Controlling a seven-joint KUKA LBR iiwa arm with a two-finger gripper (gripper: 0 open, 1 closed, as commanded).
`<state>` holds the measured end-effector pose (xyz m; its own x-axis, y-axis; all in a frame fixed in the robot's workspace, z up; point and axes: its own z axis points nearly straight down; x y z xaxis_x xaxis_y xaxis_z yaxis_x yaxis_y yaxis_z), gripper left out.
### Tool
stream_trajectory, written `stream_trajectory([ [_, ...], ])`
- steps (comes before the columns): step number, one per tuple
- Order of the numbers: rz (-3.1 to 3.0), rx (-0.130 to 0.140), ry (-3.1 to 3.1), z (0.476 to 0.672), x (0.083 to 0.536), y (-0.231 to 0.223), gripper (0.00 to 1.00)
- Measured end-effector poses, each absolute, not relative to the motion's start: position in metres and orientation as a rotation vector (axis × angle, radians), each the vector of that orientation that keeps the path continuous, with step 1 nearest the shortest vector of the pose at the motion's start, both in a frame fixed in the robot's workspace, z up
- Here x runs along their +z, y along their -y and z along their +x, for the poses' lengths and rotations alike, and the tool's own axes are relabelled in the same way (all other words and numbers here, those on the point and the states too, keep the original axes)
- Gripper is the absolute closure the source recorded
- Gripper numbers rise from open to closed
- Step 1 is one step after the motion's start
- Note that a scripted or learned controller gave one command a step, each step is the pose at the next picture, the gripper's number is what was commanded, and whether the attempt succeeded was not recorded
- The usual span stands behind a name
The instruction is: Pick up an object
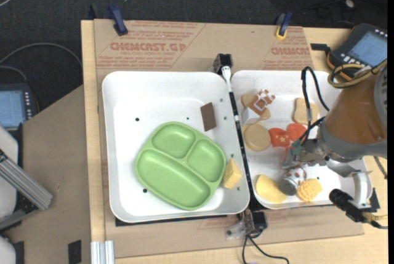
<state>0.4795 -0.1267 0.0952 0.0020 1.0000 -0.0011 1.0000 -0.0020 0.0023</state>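
From the overhead camera view we see the gripper (294, 165) low in the right bin (280, 76), near its front edge, among toy foods: a red piece (284, 136), a yellow corn piece (308, 189). The arm hides the tool, so we cannot tell what it grips. A clean pick likely needs one item isolated, centred, then lifted straight.

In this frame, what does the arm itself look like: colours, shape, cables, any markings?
The arm shows as a thick rounded body, orange-brown at the top with a grey band below it. A black cable loops from it over the right bin. The gripper is small, dark and metallic, with thin wires near the wrist. No readable markings show.
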Motion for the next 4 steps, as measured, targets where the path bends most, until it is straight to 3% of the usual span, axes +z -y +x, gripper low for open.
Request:
stream_trajectory([
  [1,2.207,0.016,-2.223,0.482,0.216,0.074,1.00],
  [2,2.221,0.001,-2.222,0.479,0.210,0.077,0.00],
  [3,2.213,0.011,-2.213,0.569,0.084,0.108,0.00],
  [4,2.210,0.013,-2.210,0.569,0.100,0.108,1.00],
])
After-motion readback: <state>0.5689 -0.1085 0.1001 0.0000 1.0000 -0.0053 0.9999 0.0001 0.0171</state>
